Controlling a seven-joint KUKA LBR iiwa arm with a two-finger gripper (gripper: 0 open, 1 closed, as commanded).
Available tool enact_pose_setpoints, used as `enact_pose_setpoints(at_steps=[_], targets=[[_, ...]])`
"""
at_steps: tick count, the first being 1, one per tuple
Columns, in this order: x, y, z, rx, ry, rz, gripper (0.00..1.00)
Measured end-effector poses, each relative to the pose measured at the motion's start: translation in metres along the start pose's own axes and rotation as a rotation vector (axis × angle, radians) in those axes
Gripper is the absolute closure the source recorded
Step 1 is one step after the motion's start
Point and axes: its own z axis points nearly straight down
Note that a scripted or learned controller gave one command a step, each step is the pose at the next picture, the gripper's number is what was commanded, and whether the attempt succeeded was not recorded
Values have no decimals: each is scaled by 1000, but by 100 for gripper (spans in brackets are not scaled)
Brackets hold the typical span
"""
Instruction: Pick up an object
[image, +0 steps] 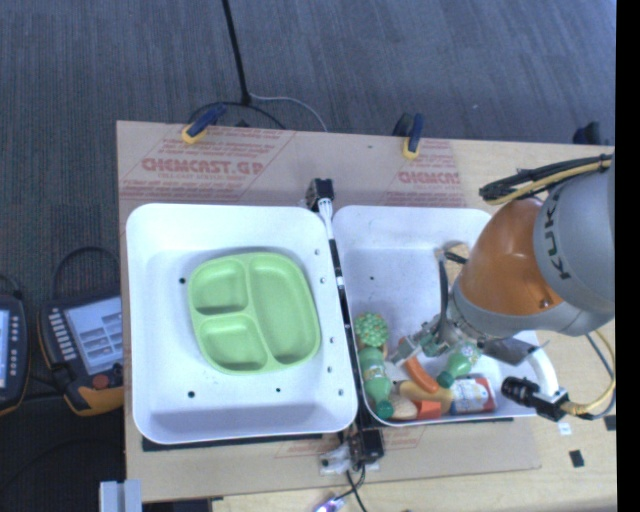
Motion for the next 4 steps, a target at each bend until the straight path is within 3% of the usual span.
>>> enact_pose_setpoints(at_steps=[1, 2, 3, 4], targets=[[-5, -6, 9, -4, 2, -410, 100], [-4, -8, 11, 1, 7, -411, 0], [-7, 15, 12, 9, 10, 93, 0], [-9, 17, 0, 3, 2, 94, 100]])
